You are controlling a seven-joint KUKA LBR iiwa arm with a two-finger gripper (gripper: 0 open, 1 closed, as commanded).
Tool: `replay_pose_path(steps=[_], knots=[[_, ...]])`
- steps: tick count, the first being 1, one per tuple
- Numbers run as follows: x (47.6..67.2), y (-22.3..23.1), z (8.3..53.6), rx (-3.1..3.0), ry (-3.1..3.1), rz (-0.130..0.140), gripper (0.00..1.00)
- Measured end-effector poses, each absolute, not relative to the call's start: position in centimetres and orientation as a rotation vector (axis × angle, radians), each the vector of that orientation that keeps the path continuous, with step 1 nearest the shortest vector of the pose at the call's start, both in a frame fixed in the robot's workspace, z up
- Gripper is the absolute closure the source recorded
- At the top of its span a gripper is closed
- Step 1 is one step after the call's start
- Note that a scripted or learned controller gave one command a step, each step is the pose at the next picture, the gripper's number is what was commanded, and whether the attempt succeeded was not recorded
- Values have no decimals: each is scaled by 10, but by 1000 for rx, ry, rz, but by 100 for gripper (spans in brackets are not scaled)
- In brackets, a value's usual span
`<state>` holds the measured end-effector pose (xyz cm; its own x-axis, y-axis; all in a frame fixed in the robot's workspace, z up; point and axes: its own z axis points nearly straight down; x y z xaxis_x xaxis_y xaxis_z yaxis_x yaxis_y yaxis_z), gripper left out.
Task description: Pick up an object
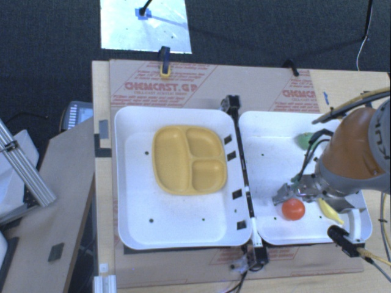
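Below, dark carpet (49, 41); cardboard-covered bench (201, 84) bears two white bins (134, 224).

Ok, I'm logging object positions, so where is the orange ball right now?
The orange ball lies in the right bin, near its front edge, just below the gripper and left of a yellow object.

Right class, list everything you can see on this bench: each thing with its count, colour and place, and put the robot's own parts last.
Bins: two, white, side by side on the bench.
Tray: one, yellow, three compartments, in the left bin.
Ball: one, orange-red, near the front of the right bin.
Green object: one, at the back of the right bin.
Yellow object: one, front right of the right bin, partly hidden.
Arm: one, grey with orange band, over the right bin.
Gripper: one, just above the ball.
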<state>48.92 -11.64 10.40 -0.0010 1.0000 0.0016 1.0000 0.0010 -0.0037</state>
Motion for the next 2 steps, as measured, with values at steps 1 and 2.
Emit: replay_pose_path(steps=[1, 2], knots=[[490, -116, 83, -2220, -2220, 0, 0], [491, -116, 95, -2222, -2222, -4, 100]])
